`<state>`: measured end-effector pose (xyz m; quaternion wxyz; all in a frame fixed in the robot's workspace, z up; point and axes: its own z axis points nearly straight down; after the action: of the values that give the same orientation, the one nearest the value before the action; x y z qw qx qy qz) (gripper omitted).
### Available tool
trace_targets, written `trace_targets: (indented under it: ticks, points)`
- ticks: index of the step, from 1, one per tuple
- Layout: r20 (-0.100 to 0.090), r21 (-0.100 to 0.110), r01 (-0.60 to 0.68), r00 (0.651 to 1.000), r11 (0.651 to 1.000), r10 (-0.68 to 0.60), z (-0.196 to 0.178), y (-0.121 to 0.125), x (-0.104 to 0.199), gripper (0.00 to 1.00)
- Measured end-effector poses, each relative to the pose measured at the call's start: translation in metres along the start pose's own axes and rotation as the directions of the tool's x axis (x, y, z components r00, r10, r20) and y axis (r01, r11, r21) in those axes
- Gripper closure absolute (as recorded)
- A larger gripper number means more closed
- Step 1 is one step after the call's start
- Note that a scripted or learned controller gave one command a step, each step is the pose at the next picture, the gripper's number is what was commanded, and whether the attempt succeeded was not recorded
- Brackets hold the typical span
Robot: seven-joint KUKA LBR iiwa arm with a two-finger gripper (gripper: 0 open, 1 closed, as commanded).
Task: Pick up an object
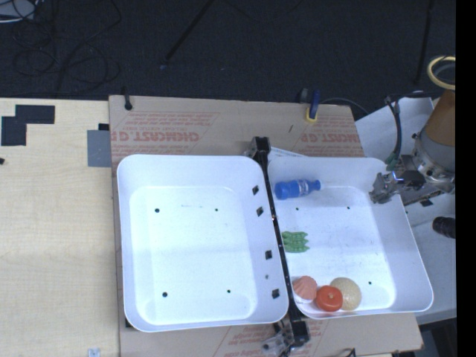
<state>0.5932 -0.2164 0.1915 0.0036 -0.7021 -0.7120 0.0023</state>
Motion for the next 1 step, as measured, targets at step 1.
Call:
trace_targets:
  ticks: [1]
  points:
    - [0.0, 0.001, 0.002, 1.0, 1.0, -0.002, -0.0096, -0.0002, -0.0007, 1.0]
